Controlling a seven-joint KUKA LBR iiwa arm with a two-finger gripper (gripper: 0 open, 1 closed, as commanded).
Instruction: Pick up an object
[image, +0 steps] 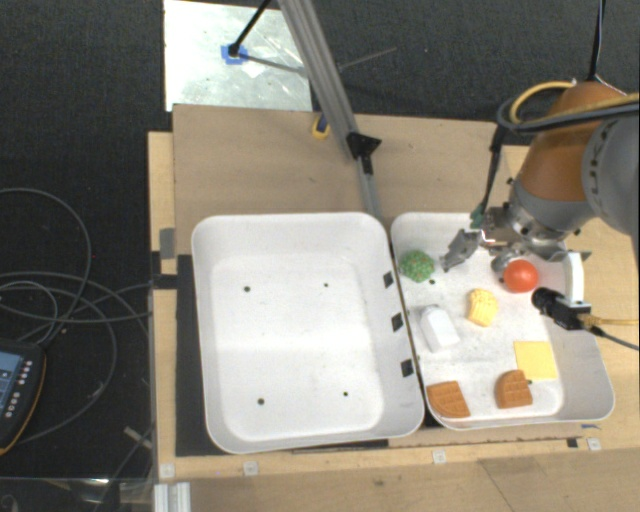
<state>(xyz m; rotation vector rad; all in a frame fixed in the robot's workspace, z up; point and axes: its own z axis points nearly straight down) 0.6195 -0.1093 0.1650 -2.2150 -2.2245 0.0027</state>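
On the wooden bench (260, 170) lie two shallow white bins side by side: the left bin (300, 330) and the right bin (590, 385), which holds all the small objects. Over the right bin's far edge hangs the grey arm (600, 170) with its orange band, reaching in from the right, and its gripper (478, 243) sits low above the bin's back part. How wide its pincer stands cannot be told from this view, and nothing is seen between the tips. Just left of the gripper lies a green leafy piece (417, 266). A red ball (520, 275) rests right beside the wrist. Nearer the middle sit a yellow corn piece (482, 307) and a white block (437, 328). Toward the near edge are a flat yellow square (535, 359), a brown bread-like piece (514, 390) and an orange-brown slab (448, 399).
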